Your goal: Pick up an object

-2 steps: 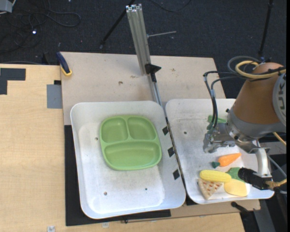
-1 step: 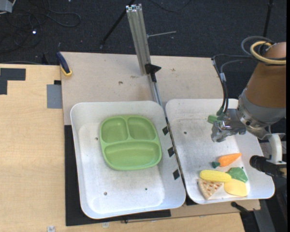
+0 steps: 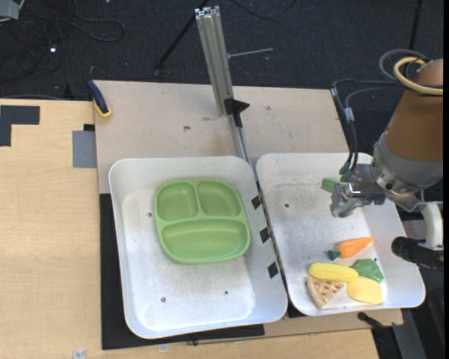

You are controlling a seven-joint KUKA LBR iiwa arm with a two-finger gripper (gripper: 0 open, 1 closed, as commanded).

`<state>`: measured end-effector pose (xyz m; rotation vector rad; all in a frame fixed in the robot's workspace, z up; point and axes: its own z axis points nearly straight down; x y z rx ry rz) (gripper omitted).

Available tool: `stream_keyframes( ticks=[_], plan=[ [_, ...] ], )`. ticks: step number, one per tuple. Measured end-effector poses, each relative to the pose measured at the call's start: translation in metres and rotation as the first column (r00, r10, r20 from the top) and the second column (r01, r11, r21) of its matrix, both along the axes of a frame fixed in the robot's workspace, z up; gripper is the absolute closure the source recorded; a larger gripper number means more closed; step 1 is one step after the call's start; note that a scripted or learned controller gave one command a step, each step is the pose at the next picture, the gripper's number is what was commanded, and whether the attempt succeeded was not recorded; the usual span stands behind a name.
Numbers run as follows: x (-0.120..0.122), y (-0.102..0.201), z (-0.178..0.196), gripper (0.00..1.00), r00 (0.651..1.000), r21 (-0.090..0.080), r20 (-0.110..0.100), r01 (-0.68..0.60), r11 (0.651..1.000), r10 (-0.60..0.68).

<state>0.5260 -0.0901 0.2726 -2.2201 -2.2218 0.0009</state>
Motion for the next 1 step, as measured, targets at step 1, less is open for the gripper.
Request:
stream_keyframes(
  ticks=[1],
  plan=[
    [0.0130, 0.0467, 0.0003, 1.00, 1.000, 0.001, 0.000, -0.003, 1.000, 0.003]
  ],
)
